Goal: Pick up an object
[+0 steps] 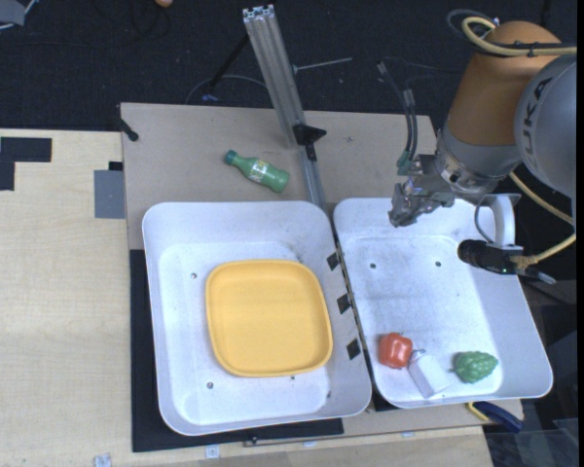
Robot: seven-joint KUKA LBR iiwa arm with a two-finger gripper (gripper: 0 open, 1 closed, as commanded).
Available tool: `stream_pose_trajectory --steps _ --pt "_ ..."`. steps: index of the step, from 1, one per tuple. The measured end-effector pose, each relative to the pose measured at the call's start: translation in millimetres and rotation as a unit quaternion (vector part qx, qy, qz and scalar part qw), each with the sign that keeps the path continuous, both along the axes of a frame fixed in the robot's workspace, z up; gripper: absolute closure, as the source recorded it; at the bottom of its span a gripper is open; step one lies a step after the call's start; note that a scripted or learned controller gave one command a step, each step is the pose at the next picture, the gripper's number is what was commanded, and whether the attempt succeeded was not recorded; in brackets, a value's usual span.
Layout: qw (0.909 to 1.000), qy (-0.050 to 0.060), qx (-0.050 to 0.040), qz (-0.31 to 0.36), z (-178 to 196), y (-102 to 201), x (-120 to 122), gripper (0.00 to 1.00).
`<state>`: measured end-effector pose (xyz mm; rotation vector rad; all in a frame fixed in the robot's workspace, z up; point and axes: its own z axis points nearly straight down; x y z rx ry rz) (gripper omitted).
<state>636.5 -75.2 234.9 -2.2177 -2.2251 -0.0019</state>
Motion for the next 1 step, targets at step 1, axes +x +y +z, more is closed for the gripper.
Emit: stream_pose_trajectory --steps 1 --pt "1.0000 0.000 0.0002 0.000 8.3 54.9 -0.4 1.00"
